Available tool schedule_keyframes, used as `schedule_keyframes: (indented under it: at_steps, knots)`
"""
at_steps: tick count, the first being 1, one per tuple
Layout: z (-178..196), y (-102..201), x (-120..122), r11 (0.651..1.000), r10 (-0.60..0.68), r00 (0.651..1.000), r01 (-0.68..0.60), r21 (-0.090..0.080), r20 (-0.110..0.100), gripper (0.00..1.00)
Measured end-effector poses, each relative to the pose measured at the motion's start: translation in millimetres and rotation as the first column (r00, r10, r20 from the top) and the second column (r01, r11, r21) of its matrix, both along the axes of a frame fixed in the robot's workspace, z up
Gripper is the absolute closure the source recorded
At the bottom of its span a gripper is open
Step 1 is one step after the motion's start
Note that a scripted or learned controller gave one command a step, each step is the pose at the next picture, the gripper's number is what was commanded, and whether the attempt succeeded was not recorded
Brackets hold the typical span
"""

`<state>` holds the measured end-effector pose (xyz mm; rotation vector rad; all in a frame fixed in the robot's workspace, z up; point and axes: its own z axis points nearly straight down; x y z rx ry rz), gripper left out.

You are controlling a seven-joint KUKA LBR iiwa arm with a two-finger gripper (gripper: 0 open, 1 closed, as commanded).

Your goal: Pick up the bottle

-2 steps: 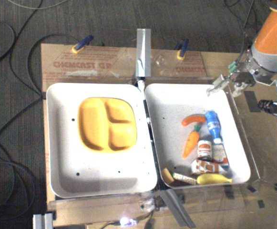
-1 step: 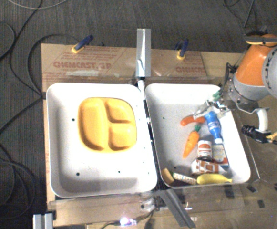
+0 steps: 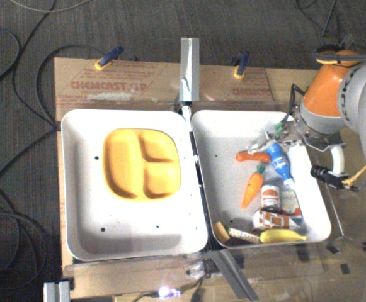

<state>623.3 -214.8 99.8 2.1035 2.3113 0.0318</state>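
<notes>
Down at the front edge of the right bin (image 3: 201, 168) there's a banana (image 3: 283, 236) lying flat, with a wooden-handled utensil (image 3: 233, 233) just to its left, looks like a spoon or brush but too small to tell. Right behind those sits a little pile: a small jar with a white lid and red label (image 3: 270, 197), a flattened red and white carton (image 3: 272, 219), and a clear packet (image 3: 290, 201) touching the jar's right side.

Further up the same bin is the bottle (image 3: 279, 162), blue with a white cap end, lying on its side at a slant. A toy carrot (image 3: 252, 189) lies just left of it, tip pointing toward the front, and a second orange carrot-ish thing (image 3: 252, 157) sits sideways right by the bottle's upper end.

The end effector (image 3: 288, 133) hangs over the back right corner of that bin, right at the top of the bottle. Honestly can't tell if it's clenched or released; everything there is a blur of metal and cables. Behind it you get the orange band (image 3: 324, 93) on the grey arm.

Left bin (image 3: 75, 187) holds a yellow divided tray (image 3: 142, 163) roughly in the middle. Both bins sit on a cardboard-covered surface (image 3: 132, 87) with two blue and yellow clamps (image 3: 108, 58) along the back edge.
</notes>
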Motion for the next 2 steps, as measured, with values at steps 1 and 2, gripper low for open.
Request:
schedule_keyframes:
  at_steps: [1, 2]
  knots:
    - [10, 0, 2, 1.0, 0.002, 1.0, -0.002, -0.005, 0.007, 1.0]
    - [108, 42, -3, 0.993, -0.115, 0.993, 0.115, -0.005, -0.027, 1.0]
